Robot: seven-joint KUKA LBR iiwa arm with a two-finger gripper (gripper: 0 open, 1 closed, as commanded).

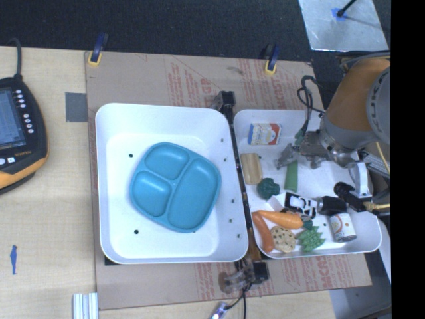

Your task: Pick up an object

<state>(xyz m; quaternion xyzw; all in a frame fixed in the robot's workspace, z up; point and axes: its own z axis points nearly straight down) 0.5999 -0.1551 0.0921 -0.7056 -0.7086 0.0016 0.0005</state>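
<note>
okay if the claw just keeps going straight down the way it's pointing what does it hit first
Most likely the green stick-shaped piece standing just under the claw in the right bin; depth is hard to judge from above.

Arm (355, 111) over right bin (372, 244); blue plate (174, 187) in left bin (113, 178).

No text, brand or number can be read from here. The cardboard sheet (199, 72) under the two bins carries faint red printing in strips along its edges, too washed out to make out a single word. The small carton (264, 133) in the right bin has a blue and white face with a red patch, lettering unresolved. The small can (342, 227) near that bin's front corner wears a red and white label, likewise blurred. The handheld pendant (16, 135) at the worktop's left shows a lit screen; its contents are illegible.
</note>
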